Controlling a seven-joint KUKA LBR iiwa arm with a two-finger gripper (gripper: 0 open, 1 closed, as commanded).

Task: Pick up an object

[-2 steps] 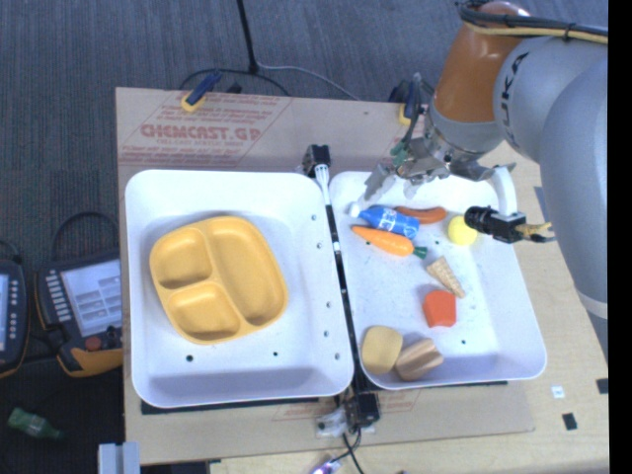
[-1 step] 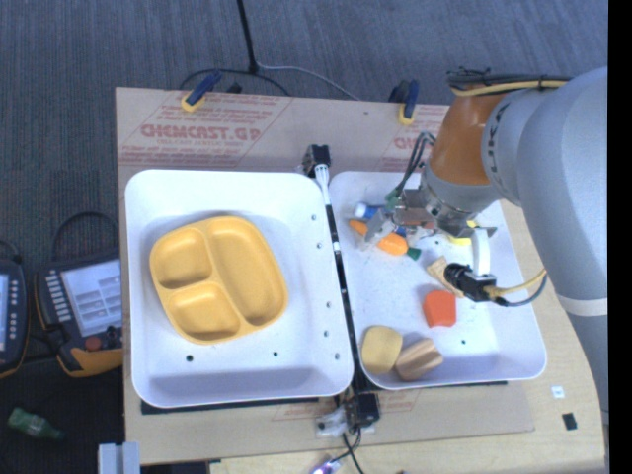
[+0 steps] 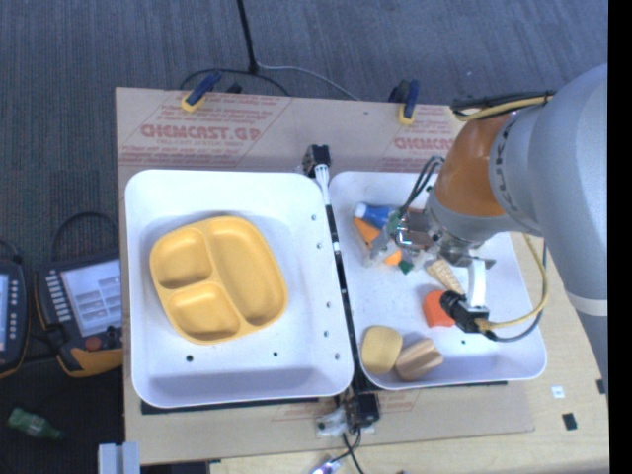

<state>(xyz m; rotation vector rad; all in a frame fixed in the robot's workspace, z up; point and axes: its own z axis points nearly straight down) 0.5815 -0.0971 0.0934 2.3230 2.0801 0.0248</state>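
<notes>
My gripper (image 3: 392, 242) hangs low over the upper left part of the right bin (image 3: 513, 363), among a cluster of small toys. Right beside it are a blue and white piece (image 3: 375, 211), an orange carrot-like piece (image 3: 366, 230) and a small orange and green bit (image 3: 399, 260). A waffle cone (image 3: 444, 276) and a red-orange block (image 3: 436, 308) lie just to the right under the wrist. I cannot see anything held between the jaws.
A yellow bun (image 3: 381, 346) and a tan bread piece (image 3: 418, 359) rest at the right bin's front edge. The left bin (image 3: 158, 191) holds a yellow divided plate (image 3: 217, 277). The arm's grey body (image 3: 563, 166) covers the right bin's far right side.
</notes>
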